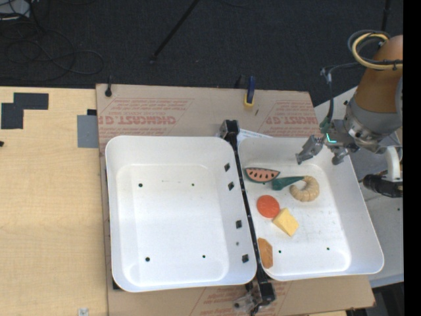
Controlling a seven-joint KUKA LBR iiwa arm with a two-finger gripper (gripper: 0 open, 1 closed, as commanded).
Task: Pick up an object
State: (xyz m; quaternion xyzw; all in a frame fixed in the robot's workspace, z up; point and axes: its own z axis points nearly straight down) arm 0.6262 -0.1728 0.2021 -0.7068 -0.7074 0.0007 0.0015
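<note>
- So far, as I judge it, nothing has been lifted: my gripper [323, 151] hangs over the far right corner of the right bin [358, 209], its two fingers spread apart with nothing between them
- Every candidate lies in that right bin: a watermelon slice [262, 174] near the divider, a green piece [287, 183] just beside it, and a tan curled pastry [305, 189] touching the green piece's end
- Nearer to me sit a red disc [268, 206] and a yellow cheese wedge [286, 222], close together, with an orange-brown piece [265, 252] against the divider wall
- What's left, I'd say, is the whole grasp: descend, close, lift
- The pastry is the nearest target, but the green piece pressed against it could get caught in the same closure
- The left bin [118, 176] holds nothing I can make out; a blue clamp [250, 92] grips the cardboard backing, well apart from my reach
</note>
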